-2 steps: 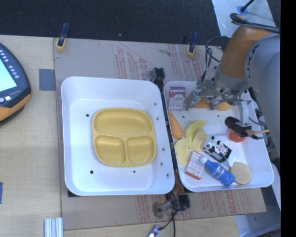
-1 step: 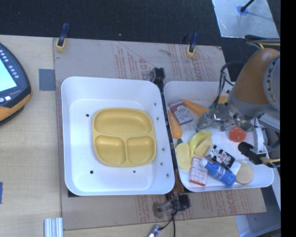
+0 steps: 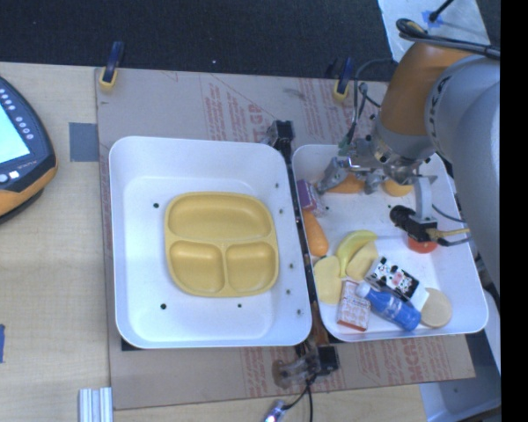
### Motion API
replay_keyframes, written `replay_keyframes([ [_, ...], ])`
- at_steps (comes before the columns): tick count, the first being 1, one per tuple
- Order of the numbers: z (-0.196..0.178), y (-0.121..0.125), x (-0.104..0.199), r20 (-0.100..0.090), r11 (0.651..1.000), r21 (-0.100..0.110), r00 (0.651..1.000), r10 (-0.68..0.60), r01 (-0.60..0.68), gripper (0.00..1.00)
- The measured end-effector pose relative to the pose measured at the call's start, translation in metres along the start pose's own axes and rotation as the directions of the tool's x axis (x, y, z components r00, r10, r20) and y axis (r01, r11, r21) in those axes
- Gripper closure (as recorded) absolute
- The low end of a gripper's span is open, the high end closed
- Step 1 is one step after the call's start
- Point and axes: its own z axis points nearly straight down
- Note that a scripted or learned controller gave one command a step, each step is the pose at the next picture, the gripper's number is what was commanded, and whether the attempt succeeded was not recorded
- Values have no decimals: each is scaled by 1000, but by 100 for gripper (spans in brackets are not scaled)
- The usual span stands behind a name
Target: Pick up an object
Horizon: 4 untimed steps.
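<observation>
My gripper (image 3: 336, 176) hangs low over the far left corner of the right bin (image 3: 462, 275), with the arm reaching in from the upper right. An orange piece (image 3: 372, 184) lies right beside it, partly hidden by the wrist. Nearer the front of this bin lie an orange carrot (image 3: 315, 234), yellow banana-like pieces (image 3: 356, 251), a blue bottle (image 3: 392, 309), a red and white carton (image 3: 354, 306), a black and white box (image 3: 393, 277) and a pale round disc (image 3: 436, 308). A purple item (image 3: 305, 196) rests against the bin's left wall.
The left bin (image 3: 132, 244) holds a yellow divided plate (image 3: 221, 241). A small red item (image 3: 421, 244) lies near the right bin's right side. A teach pendant (image 3: 9, 148) sits at the bench's far left. Clamps (image 3: 111, 67) hold the board's back edge.
</observation>
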Motion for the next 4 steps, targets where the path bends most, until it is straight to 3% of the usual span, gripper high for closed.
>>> replay_keyframes([
  [1, 9, 1, -78, -17, 1000, 2, 1000, -3, 3, 0],
  [2, 10, -100, -109, 0, 1000, 0, 1000, 1, -1, 0],
  [3, 9, -44, -58, 1, 1000, -1, 1000, -3, 3, 0],
  [4, 10, -89, -49, 1, 1000, 0, 1000, -2, 2, 0],
])
